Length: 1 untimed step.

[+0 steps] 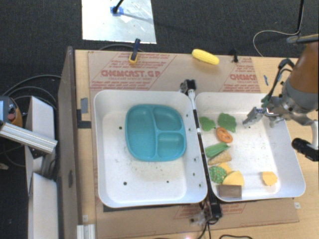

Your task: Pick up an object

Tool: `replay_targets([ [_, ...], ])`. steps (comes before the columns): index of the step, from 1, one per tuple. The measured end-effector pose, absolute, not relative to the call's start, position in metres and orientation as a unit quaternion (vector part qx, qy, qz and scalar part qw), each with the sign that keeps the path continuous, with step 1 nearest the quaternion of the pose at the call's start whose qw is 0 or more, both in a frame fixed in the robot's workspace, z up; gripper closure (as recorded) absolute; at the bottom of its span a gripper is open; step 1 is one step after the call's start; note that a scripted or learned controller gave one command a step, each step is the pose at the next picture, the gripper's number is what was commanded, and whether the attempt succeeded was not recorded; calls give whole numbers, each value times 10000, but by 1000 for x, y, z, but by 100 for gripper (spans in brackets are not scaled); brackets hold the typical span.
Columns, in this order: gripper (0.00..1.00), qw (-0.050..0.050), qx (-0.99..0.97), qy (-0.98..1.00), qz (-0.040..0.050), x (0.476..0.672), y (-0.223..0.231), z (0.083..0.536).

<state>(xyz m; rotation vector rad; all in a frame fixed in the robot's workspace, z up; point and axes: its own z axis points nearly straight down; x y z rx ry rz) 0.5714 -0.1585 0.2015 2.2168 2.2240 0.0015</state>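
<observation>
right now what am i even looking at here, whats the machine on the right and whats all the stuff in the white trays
One camera looks down at a slant on a bench with two shallow white bins. The machine at the right is a robot arm; its gripper hangs over the right bin, with nothing visibly between its fingers. That bin holds toy food: green leafy pieces, an orange slice, yellow pieces and others. The left bin holds a teal divided plate. A yellow toy lies on the cardboard behind the bins.
</observation>
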Motion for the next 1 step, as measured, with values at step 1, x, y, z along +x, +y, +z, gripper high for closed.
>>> replay_targets([
  [1,0,-38,7038,7104,-7,597,-97,95],
])
